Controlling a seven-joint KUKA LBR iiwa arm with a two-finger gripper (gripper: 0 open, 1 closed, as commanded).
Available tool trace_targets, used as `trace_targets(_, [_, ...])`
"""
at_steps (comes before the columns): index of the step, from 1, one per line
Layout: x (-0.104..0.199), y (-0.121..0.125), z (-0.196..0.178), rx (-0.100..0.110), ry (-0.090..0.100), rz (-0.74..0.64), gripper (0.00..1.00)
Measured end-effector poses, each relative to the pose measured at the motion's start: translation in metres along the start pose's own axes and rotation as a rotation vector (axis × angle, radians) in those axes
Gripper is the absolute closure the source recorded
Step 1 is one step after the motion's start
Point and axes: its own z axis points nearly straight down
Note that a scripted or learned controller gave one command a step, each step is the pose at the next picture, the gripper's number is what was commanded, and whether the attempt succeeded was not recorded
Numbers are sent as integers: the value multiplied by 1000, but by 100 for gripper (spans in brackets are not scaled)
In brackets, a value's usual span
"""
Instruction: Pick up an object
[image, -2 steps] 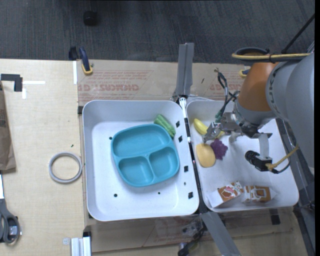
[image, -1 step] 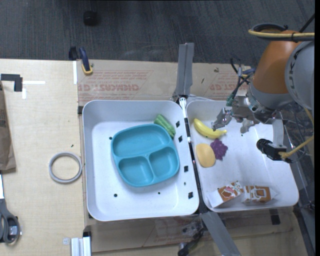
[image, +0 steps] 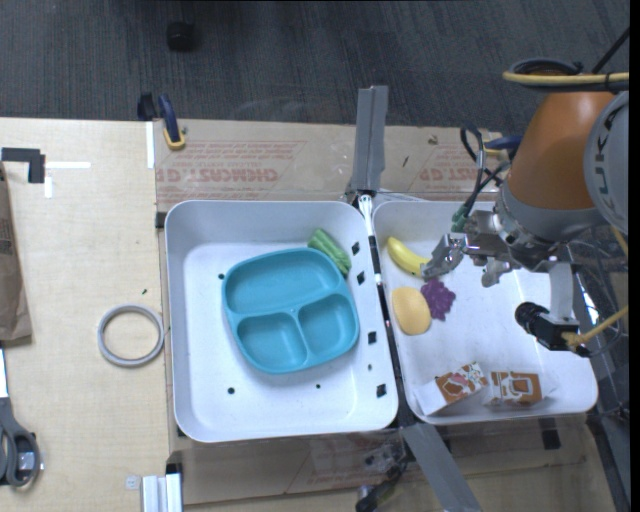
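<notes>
A slanted view from above shows two shallow white bins side by side on a pale wooden table (image: 80, 250). The grey arm with its orange band (image: 565, 135) reaches in from the right of the frame over the right bin (image: 560, 385).

The tool (image: 468, 262) hangs in the upper middle of the right bin. One metal fingertip (image: 440, 262) points toward the lower left, with a second shorter finger to its right and a visible gap between them, so the tool looks released, with nothing between the fingers.

The nearest objects lie to the tool's left and lower left. A yellow banana (image: 405, 256) sits just left of the leading fingertip, apparently touching or almost touching it; its long axis runs from upper left to lower right, along the bin's left wall. Just below the fingertip is a small purple grape bunch (image: 437, 297), and beside that, toward the lower left, a yellow-orange lemon-like fruit (image: 411, 310). A brown and white carton (image: 490, 387) lies flat near the bin's bottom edge, well apart from the tool.

The left bin (image: 190, 330) holds a blue divided plate (image: 290, 310) with a green item (image: 330, 250) at its upper right corner, beyond the wall between the bins.

The banana or the grapes look like the likeliest target, since each needs only a short move left or downward. For the banana, the fingers would probably need to straddle its narrow width, closing across the long axis rather than along it.
</notes>
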Motion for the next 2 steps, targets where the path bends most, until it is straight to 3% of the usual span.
trace_targets(1, [-37, 6, 66, 0, 0, 60, 0])
trace_targets(2, [-44, 35, 132, -3, 0, 72, 0])
